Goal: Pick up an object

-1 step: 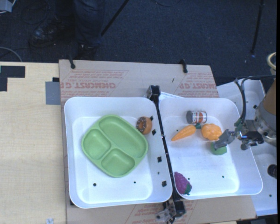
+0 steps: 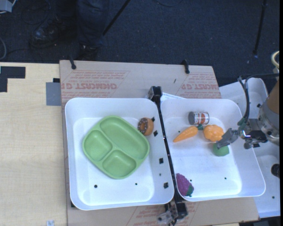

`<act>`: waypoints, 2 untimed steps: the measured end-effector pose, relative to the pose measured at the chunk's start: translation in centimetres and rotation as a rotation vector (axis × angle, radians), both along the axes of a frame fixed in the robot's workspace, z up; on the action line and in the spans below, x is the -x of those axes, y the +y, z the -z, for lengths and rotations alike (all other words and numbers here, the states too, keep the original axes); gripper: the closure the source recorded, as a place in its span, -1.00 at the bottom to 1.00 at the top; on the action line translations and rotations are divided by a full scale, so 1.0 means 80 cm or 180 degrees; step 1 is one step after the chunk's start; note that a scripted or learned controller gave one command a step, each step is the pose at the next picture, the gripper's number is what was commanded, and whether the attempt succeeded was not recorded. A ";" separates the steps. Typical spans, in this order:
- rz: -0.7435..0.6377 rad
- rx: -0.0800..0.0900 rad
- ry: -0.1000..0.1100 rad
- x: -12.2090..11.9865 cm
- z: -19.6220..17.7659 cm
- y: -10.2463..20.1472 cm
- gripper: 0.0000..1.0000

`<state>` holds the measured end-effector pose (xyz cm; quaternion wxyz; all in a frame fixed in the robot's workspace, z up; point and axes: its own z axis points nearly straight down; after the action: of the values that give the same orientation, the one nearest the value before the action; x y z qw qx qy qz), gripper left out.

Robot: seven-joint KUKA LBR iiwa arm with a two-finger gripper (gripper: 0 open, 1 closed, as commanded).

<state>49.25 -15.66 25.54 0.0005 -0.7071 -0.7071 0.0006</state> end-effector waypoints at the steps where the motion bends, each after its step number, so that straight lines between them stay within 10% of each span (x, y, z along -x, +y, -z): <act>1: -0.0001 -0.0009 0.0020 0.011 0.063 0.008 -1.00; 2: 0.0001 -0.0011 0.0025 0.012 0.143 0.007 -1.00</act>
<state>48.32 -15.13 14.07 0.0046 -0.7072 -0.7070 0.0021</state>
